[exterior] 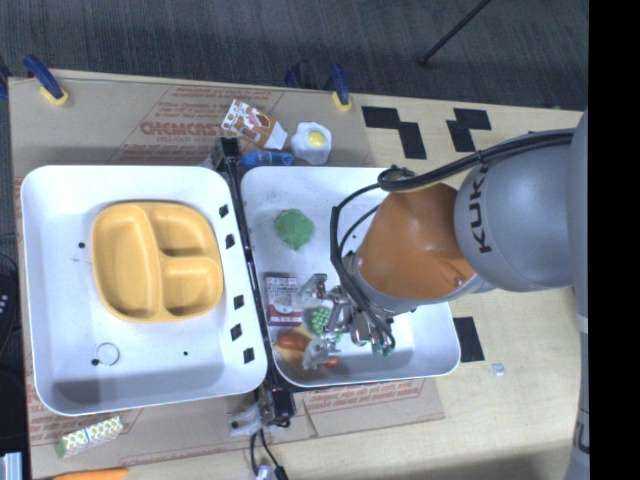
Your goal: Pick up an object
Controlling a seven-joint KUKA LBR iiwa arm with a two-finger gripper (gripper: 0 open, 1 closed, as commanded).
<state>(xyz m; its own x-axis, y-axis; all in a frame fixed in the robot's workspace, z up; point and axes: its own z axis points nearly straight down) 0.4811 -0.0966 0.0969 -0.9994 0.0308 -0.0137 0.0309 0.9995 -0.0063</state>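
Observation:
My gripper (332, 330) is down in the right bin (420, 183), near its front left corner, under the orange band of the arm (415, 243). Just beside it lie a small green item (318, 319), a red and white packet (281, 300) and an orange-red item (292, 344). The metal parts of the gripper overlap these things, and I cannot tell whether anything is held. Farther back in the same bin, apart from the gripper, lies a green crumpled object (294, 228).
The left bin (50, 298) holds a yellow divided tray (158, 258). Behind the bins lie a printed packet (243, 120), a white and yellow item (312, 141) and a blue piece (268, 158). Blue clamps (45, 78) grip the cardboard's far edge. A wrapper (90, 435) lies at the front left.

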